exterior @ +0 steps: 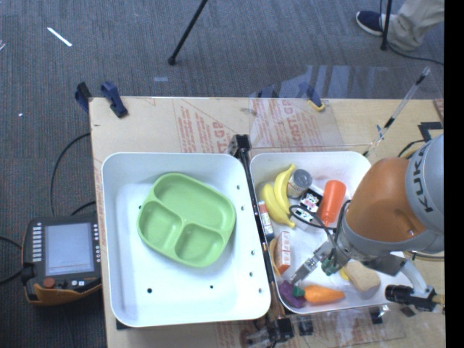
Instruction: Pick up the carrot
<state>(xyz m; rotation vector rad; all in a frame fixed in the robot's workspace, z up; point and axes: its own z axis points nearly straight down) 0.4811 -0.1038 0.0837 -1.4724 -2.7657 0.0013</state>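
Camera view: jaws (310,265) slightly parted, holding nothing, above carrot (323,294).

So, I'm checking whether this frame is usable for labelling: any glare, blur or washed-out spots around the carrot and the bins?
In the camera view, the carrot is sharp enough, orange against the right bin. The left bin is bright white, nearly washed out. A clear sheet behind the bins throws a bluish reflection. The gripper looks slightly soft.
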